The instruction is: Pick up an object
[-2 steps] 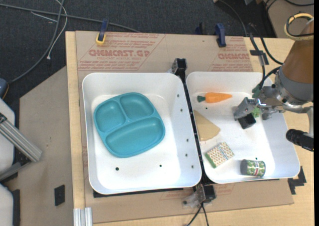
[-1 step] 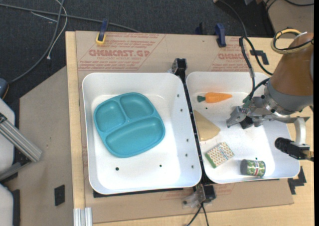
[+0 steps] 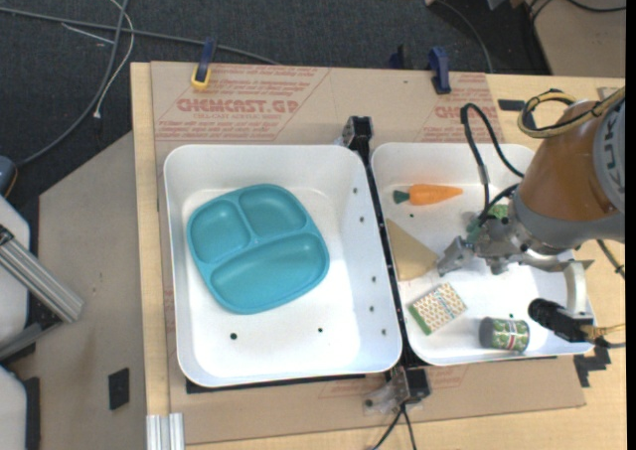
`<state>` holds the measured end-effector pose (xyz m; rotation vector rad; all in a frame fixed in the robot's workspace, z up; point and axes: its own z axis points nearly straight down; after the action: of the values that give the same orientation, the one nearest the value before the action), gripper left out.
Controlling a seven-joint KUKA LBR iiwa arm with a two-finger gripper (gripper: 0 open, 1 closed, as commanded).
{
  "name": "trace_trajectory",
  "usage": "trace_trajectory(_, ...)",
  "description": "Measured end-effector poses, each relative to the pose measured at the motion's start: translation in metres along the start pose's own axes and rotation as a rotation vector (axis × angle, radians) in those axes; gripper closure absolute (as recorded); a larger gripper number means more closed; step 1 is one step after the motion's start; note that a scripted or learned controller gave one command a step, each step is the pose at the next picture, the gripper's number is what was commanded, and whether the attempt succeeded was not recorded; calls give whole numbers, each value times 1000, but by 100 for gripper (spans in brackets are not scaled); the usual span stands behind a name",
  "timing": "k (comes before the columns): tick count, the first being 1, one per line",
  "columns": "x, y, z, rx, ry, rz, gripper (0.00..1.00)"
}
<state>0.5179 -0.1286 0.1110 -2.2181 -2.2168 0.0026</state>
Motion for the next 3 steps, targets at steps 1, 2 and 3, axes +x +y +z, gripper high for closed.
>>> trace_trajectory(1,0,1,-12,-5,-1,0,100)
trace_trajectory(2,8,3,-58,-8,-3,-2,100)
trace_trajectory(3,8,4,-97,-8,-3,-2,100)
